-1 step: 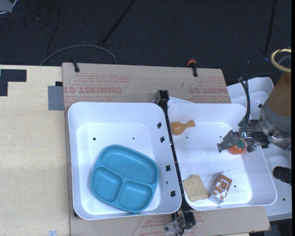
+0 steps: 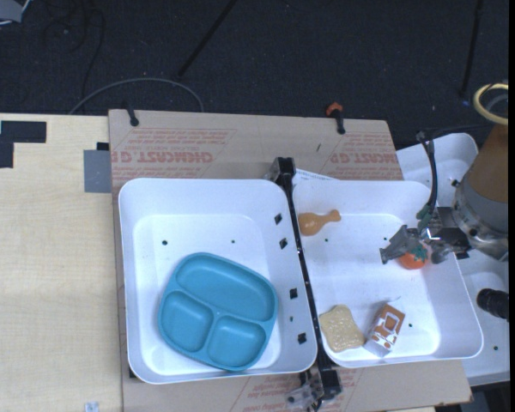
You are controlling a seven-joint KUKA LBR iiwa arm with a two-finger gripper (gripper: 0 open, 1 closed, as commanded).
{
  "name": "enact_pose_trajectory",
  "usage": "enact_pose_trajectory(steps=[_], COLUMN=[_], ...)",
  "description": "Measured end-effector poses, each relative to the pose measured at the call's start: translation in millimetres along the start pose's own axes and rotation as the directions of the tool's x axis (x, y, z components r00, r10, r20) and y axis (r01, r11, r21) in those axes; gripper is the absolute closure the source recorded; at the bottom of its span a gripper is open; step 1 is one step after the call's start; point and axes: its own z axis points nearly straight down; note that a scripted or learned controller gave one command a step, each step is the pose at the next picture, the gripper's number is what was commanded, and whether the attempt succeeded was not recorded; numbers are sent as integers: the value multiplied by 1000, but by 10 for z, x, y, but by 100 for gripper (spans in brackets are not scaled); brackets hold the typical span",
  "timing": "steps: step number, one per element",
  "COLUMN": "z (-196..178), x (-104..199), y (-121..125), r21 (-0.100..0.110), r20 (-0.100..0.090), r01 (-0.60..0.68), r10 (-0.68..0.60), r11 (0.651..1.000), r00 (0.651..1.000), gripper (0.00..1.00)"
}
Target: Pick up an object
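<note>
Your right white bin (image 2: 412, 197) holds four items: a tan drumstick-shaped toy (image 2: 317, 221) near the divider, a beige bread-like slab (image 2: 341, 329) and a small brown-and-white carton (image 2: 385, 327) at the front, and a small orange-red round object (image 2: 412, 261) at the gripper (image 2: 405, 249). You cannot tell its finger state. Your left bin (image 2: 197, 197) holds a blue compartment tray (image 2: 217, 310).

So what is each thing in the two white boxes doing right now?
Blue plastic divided plate: flat in left bin, right way up.
Tan toy chicken leg: lying in right bin, near divider.
Beige bread slice: flat, front edge.
Brown-and-white small box: tilted beside bread.
Orange round object: under the hand.
</note>
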Motion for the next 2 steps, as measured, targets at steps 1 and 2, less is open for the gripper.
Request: enact_pose_trajectory(steps=[1,2], z=[442,887], x=[-31,-73], y=[18,22], r21=[4,4], r20=[-1,-1], r01=[-1,-1], r10=[1,1], r11=[1000,1000], r00=[1000,1000], gripper=[0,0])
